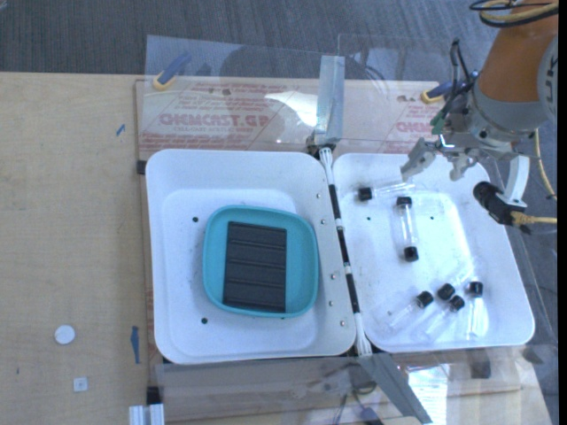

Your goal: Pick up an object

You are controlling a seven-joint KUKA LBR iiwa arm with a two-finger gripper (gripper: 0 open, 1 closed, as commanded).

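Jaws: spread apart, nothing between them
Gripper (437, 160): above right bin's (523, 312) far edge
Tubes (405, 227): lying in right bin

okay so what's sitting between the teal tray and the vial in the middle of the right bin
In the camera view, between the teal tray and that vial run both bins' adjoining white rims, then bare bin floor.

Two white bins (168, 237), one teal tray (213, 255), six clear black-capped vials (405, 224) that I can count

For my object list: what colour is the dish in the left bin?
The dish is teal, with a dark ribbed insert; the camera view shows it.
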